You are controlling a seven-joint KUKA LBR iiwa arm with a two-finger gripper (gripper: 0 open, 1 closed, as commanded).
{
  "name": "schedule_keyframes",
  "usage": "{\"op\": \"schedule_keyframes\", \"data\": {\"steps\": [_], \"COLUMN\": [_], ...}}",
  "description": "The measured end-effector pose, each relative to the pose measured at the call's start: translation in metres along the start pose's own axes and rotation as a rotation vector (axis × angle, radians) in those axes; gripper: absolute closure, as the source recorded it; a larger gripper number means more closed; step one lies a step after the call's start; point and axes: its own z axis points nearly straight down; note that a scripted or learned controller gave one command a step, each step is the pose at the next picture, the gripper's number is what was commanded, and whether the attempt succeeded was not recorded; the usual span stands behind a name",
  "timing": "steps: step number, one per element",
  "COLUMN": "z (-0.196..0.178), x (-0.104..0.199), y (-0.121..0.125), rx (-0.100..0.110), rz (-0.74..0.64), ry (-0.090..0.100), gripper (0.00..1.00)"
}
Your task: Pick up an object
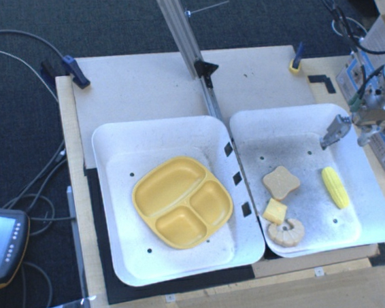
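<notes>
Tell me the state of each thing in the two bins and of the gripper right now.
yellow divided plate: flat in the left bin, its compartments bare.
bread slice: lying flat in the right bin.
cheese block: touching the ring-shaped pastry.
ring-shaped pastry: flat by the bin's near wall.
corn cob: lying on its side, alone.
gripper: above the right bin's far right, holding nothing.
</notes>
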Motion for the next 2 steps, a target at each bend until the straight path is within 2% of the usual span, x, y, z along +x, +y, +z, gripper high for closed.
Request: {"op": "schedule_keyframes", "data": {"steps": [1, 2], "z": [0.000, 0.044], "x": [0.000, -0.005], "y": [0.000, 0.002], "rx": [0.000, 0.004], "rz": [0.000, 0.001], "ry": [0.000, 0.000], "gripper": [0.00, 0.00]}}
